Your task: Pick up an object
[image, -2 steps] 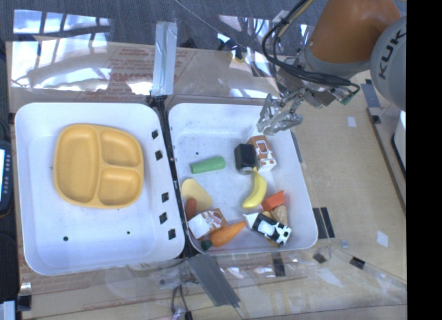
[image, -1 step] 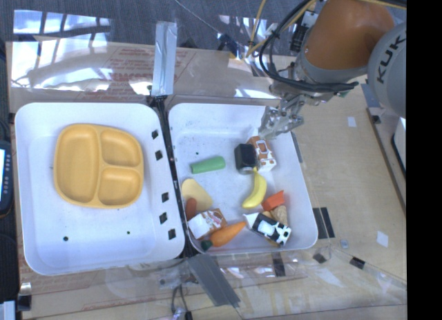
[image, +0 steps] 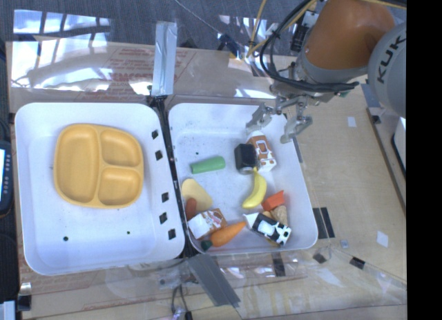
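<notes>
The grey arm with its orange band (image: 345, 25) reaches in from the right and hangs over the far right corner of the right bin (image: 181, 115), its gripper (image: 280, 121) just above the bin floor with the two fingers spread apart and nothing between them. Directly below the fingertips, near but apart from them, lies a small white-and-brown carton (image: 263, 151), and touching its left side is a dark, boxy object (image: 244, 157) whose exact kind is hard to make out from this slant. A green cylinder (image: 208, 164) lies on its side further left, well apart from the gripper. Below the carton a yellow banana (image: 255, 191) curves downward, with an orange-red wedge (image: 275, 200) just beside its lower end. Along the near edge of the bin sit a black-and-white cow-patterned toy (image: 271, 229), an orange carrot (image: 227, 234) and a small brown-and-white packet (image: 205, 222), all crowded close together, with a pale yellow slice (image: 195, 192) and a red piece (image: 191, 208) near the bin's left wall. The left bin (image: 27, 194) holds a yellow divided plate (image: 99, 165), lying flat toward its far half. Strips of grey tape (image: 164, 59) run up from the joint between the two bins
</notes>
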You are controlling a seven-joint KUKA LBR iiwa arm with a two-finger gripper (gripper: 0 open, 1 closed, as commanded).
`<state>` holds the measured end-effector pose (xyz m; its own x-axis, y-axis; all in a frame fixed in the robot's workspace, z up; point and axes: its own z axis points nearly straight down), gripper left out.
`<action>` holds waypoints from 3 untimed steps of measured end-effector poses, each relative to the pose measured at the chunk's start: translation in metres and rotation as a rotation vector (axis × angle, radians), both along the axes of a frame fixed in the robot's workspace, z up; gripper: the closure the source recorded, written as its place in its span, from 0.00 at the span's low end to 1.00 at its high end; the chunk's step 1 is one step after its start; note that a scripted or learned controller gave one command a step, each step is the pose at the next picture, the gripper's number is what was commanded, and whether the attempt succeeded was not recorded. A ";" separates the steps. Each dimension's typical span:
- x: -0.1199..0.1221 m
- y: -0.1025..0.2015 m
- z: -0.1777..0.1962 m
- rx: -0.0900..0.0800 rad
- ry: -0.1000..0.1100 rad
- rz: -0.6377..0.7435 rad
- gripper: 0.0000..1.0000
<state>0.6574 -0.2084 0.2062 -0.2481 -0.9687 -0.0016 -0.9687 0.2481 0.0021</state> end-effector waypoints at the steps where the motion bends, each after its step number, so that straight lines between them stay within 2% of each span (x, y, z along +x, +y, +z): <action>1: -0.007 -0.003 -0.087 -0.010 -0.028 0.077 0.00; 2: -0.029 0.025 -0.094 -0.015 -0.041 -0.102 0.00; 3: -0.056 -0.001 -0.096 -0.008 -0.039 -0.189 0.00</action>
